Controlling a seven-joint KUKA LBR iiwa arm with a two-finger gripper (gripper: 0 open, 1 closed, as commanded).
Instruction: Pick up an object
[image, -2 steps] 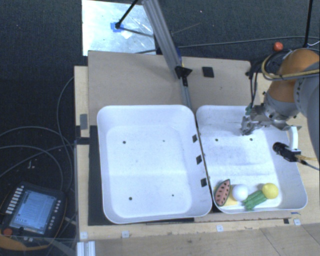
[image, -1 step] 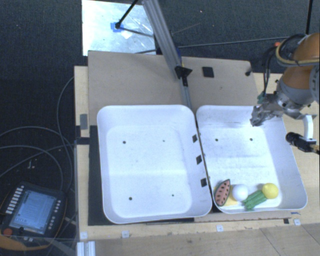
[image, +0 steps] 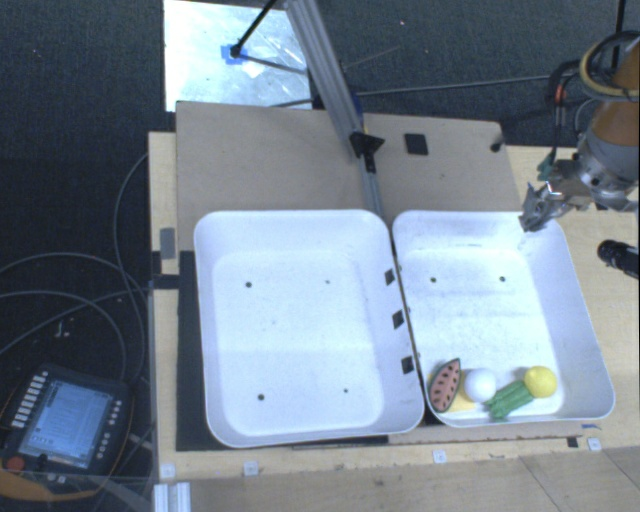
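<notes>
The grey arm with its orange band (image: 612, 118) is reaching in from the 3 o'clock side of the view, and its gripper (image: 537, 212) is hanging over the far right corner of the right bin (image: 480, 290), at about 1 o'clock from that bin's middle. Nothing is sitting between its tips; whether the tool is released or clenched cannot be told from this view, since it is small and dark against the bin's rim. The objects to pick are all lying well apart from the gripper, bunched along the near wall of the right bin at roughly 6 o'clock. A watermelon slice toy (image: 445, 383) is leaning upright at the 9 o'clock end of the cluster, close to the bin's left wall. Just beside it, toward 3 o'clock, a white ball (image: 481, 383) is resting, with a bit of yellow showing under the slice and the ball. A green toy (image: 510, 397) is lying tilted next to the ball, and a yellow lemon-like ball (image: 541, 380) is sitting at the 3 o'clock end, touching the green toy. The left bin (image: 290, 320) is standing alongside, sharing the middle edge. A teach pendant (image: 62, 418) is lying off the bench at 8 o'clock.
</notes>
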